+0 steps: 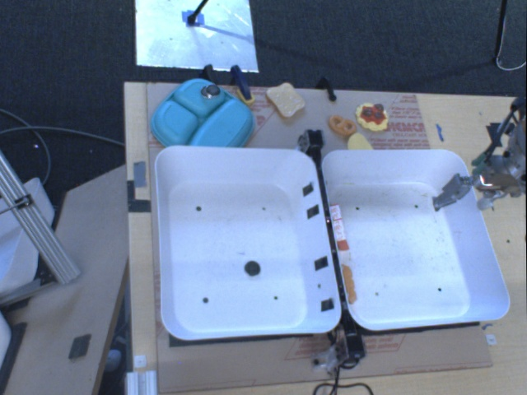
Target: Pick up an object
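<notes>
Bench (140, 245) seen from above at a slant, two shallow white bins side by side. Left bin (177, 171) holds one small dark round object (252, 267), lying on the floor a bit below the middle, apart from all walls. Right bin (494, 290) has a small orange piece (349, 283) lying along its left wall near the divider, lower half. Black clips (313, 211) sit along the seam between the bins.

Gripper (452, 191) comes in at the right edge, over the upper right part of the right bin, a grey finger pointing left and down. Nothing visible between the fingers. Too small and blurred to judge whether the fingers are spread or together, cannot tell. Well apart from the dark round object and from the orange piece.

Behind the bins on the cardboard: blue divided plate (202, 115) with a small metal piece on it, toast slice (286, 99), pretzel (342, 125), small pizza-like toy (372, 116), yellow piece (359, 142) touching the right bin's back rim. Shiny silver sheet (194, 21) on the dark carpet above the bench. Aluminium rail (33, 220) at far left.
</notes>
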Controlling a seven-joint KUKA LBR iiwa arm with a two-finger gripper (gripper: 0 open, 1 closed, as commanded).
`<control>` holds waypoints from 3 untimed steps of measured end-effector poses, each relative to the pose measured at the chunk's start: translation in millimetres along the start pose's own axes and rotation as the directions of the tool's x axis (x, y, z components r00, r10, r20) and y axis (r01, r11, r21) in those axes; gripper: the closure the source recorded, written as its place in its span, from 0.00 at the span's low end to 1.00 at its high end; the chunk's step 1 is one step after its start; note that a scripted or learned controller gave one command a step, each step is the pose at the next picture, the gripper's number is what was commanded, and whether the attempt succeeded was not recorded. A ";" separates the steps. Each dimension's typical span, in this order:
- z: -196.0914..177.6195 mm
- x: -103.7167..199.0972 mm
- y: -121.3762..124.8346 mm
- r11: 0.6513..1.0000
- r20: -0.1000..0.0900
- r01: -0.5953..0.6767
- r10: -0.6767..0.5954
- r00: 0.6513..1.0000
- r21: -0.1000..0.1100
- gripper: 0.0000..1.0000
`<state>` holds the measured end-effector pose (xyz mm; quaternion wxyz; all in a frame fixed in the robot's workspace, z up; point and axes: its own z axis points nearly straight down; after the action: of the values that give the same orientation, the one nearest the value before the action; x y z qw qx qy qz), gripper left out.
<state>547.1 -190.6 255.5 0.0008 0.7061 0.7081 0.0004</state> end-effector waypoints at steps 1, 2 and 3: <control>141.8 -15.5 28.3 1.000 -0.002 -0.001 0.001 1.000 0.007 0.00; 170.3 108.6 74.3 1.000 0.004 0.012 -0.012 1.000 -0.008 0.00; 166.7 98.9 -30.8 1.000 0.003 -0.004 0.004 1.000 -0.011 0.00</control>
<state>516.3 -91.9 88.7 0.0059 0.7076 0.7066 0.0033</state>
